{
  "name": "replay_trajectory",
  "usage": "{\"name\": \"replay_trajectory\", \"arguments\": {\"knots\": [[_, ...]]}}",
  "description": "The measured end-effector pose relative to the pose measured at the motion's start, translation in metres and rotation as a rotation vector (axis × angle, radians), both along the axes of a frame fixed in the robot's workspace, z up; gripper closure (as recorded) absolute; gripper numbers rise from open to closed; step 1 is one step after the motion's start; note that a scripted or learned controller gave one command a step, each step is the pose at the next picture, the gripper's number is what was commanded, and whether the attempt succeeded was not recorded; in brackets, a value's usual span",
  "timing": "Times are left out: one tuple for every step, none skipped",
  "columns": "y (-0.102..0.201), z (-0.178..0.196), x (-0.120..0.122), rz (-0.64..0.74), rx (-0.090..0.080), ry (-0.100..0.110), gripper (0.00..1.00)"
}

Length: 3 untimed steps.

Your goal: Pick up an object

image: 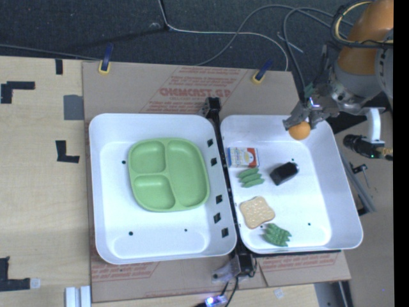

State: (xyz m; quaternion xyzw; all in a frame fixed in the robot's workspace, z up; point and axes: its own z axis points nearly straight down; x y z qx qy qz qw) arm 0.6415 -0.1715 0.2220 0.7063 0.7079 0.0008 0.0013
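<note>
The fingers (305,116) were clamped on a small orange ball-like thing (299,131), which hung just under the gripper (303,121) at the far right corner of the right bin (342,171) — so the task's object looked like it was already in the grip, though only the top of it seemed pinched, and that's a shallow hold in my book. Doing this step well would've meant lifting straight up and slow, no sideways swing, since a round thing held near its crown can roll out of the pads pretty easily. It was also sitting right over the bin's far rim, so any drop could've gone outside the bin instead of back in; I'd have drifted inward a touch while rising. Working outward from there: the wrist and the orange band of the arm (367,43) came in from the right, near a bunch of loose cables (281,24), worth keeping clear of on the way up. Below in the same bin lay a small red-and-white packet (243,157), a green pea pod (251,178), a black block (284,172), a slice of toast (256,212) and another green pod (277,235) — all well apart from the gripper, so nothing to snag. The left bin (108,171) held a green divided plate (169,174), nowhere near the action.
</note>
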Motion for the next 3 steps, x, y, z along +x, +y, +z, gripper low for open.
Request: {"name": "replay_trajectory", "arguments": {"knots": [[0.0, -0.023, 0.0, -0.001, -0.001, 0.005, 1.0], [0.042, -0.014, -0.015, 0.001, 0.0, 0.004, 1.0], [0.085, -0.006, -0.046, 0.001, 0.001, 0.006, 1.0]]}}
